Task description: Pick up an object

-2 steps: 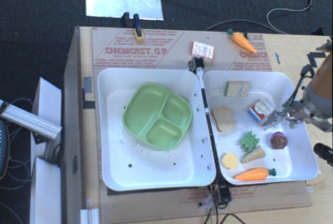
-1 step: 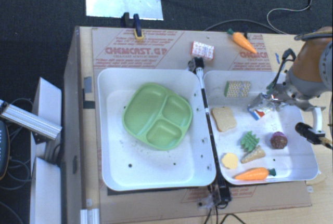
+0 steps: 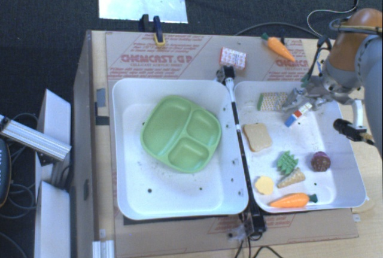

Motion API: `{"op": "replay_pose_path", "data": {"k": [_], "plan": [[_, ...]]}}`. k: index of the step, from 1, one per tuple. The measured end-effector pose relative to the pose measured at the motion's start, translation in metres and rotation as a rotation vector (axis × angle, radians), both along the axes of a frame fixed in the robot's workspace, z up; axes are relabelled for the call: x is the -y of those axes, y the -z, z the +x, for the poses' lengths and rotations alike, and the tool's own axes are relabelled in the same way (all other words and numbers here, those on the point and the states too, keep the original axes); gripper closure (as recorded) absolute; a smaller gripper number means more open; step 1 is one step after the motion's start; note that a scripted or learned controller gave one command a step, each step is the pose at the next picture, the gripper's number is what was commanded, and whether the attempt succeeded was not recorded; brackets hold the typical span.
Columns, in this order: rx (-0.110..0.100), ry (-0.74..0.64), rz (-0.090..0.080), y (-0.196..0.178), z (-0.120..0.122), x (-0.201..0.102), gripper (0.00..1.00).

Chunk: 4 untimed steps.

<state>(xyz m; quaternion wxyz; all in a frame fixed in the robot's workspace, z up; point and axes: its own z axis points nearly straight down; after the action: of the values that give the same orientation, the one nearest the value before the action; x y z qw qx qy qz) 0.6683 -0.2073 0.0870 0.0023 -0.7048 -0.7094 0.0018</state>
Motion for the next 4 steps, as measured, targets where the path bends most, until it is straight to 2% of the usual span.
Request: {"op": "replay_pose_path", "data": {"k": [4], "plan": [[-0.001,-0.001,-0.001,0.0006,-0.0003,0.0000,0.00]]}}
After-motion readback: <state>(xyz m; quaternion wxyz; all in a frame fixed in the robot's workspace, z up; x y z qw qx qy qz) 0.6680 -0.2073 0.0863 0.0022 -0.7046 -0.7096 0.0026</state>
